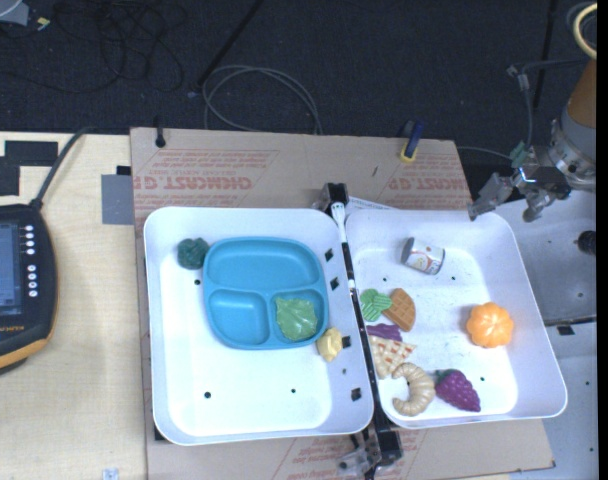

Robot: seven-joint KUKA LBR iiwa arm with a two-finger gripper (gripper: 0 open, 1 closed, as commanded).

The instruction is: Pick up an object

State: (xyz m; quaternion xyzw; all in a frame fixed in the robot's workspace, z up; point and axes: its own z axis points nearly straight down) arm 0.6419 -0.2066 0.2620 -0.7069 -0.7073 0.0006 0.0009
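Gripper (514, 193) parked off right bin's (529, 268) far right corner, outside rim; cannot tell how it's set. Right bin: can (423, 257) near far edge, orange (489, 325) by right edge, grapes (457, 389) and croissant (415, 388) at near edge. Left bin (174, 368): blue tray (254, 288) holding lettuce (297, 318).

Two white bins (174, 388) sit on brown cardboard (284, 168) printed with red lettering; the left one holds a light blue tray (246, 288) with a green leafy piece (297, 317), a dark teal ball (192, 253) and a pale yellow lump (330, 344). The right bin has a silver can (423, 257) with red marks, an orange fruit (489, 325), purple grapes (458, 389), a tan croissant (414, 388) and a brown cookie (401, 308).
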